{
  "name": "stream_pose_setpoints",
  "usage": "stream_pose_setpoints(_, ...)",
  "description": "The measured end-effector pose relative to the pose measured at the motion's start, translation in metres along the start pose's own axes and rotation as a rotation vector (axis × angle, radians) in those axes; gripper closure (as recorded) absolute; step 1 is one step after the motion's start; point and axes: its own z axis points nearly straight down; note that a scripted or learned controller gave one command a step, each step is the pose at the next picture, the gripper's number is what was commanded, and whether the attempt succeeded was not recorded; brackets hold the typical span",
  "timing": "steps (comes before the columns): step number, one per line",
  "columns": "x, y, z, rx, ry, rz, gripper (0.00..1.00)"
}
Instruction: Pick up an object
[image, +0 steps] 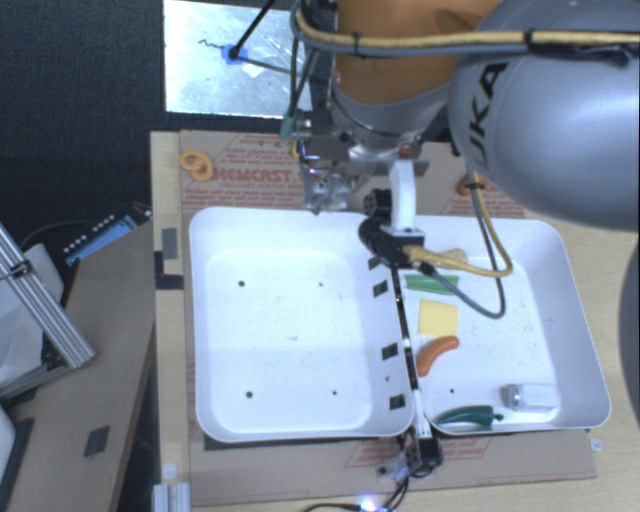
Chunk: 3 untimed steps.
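The left bin (280, 340) offers a broad white floor bounded by a raised rim, and it meets the right bin (570, 330) along a shared ridge running down the middle of the bench. The right bin's open floor lies mainly along its far-right side and between the objects clustered near that ridge.

The arm (480, 80) fills the top right, its orange band above the wrist, and the gripper (322, 190) hangs over the back rim of the left bin, near the cardboard (260, 170) beneath; whether it is wide or narrow cannot be told, and nothing shows between its tips.

In the right bin, an orange carrot-shaped piece (437, 354) lies close to the ridge, its long axis slanting from lower left to upper right. Just behind it sits a flat yellow square (438, 318), and behind that a green strip (432, 284) lying roughly crosswise. A green-handled tool (470, 416) rests along the front rim, and a small clear-white item (528, 396) sits near the front right corner.

A yellow cable (480, 262) and a grey hose (478, 300) loop down from the wrist over the bin's back part, above the green strip.
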Motion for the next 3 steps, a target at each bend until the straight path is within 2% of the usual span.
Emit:
stream_pose_setpoints(1,0.035,0.071,-0.061,-0.026,0.007,-0.007,1.00)
stream_pose_setpoints(2,0.024,0.069,-0.167,-0.029,0.009,-0.006,1.00)
stream_pose_setpoints(3,0.041,0.073,-0.068,-0.007,0.003,-0.006,1.00)
